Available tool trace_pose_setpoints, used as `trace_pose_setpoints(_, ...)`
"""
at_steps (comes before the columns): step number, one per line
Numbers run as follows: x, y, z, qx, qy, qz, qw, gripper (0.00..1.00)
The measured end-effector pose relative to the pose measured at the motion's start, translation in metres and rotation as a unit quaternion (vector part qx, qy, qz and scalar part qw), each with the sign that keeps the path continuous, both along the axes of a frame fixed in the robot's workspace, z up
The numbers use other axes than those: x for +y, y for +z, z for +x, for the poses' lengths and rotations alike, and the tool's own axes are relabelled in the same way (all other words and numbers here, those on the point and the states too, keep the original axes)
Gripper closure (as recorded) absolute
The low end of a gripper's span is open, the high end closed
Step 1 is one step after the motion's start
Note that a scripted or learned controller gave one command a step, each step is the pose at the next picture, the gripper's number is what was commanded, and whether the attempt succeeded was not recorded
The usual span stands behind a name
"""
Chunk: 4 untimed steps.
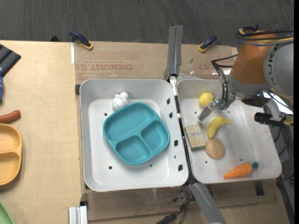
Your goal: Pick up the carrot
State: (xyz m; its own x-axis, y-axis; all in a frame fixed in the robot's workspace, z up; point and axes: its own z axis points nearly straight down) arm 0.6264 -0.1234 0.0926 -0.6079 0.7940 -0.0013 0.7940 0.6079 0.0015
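Right now the gripper point(209, 110) hangs beside the lemon point(206, 99), holding nothing I can see; how wide it stands, I cannot tell. From the lemon, the carrot point(239, 170) lies well toward the bin's point(265, 143) near-right corner, lengthwise along that front wall.

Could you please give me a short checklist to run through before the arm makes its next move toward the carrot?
1. Carrot located: ok. The carrot lies near the front edge of the right bin.
2. Carrot free of neighbours: ok. It lies apart from the egg and the banana.
3. Gripper above the carrot: not ok. The gripper sits near the lemon, toward the back of the bin.
4. Carrot held: not ok. It lies on the bin floor, away from the gripper.
5. Jaws open: cannot tell.
6. Path to the carrot: not ok. The banana and egg lie roughly between gripper and carrot, so lifting first seems wise.
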Motion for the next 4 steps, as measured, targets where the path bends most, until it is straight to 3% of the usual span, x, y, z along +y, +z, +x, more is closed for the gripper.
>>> trace_pose_setpoints(1, -0.044, 0.047, 0.019, -0.001, 0.085, -0.0009, 0.9964, 0.00)
trace_pose_setpoints(2, -0.031, 0.004, -0.011, -0.004, 0.254, -0.0021, 0.9672, 0.00)
trace_pose_setpoints(3, -0.032, 0.012, -0.012, -0.004, 0.252, -0.0011, 0.9678, 1.00)
trace_pose_setpoints(4, -0.012, 0.131, -0.004, -0.002, 0.450, -0.0017, 0.8928, 1.00)
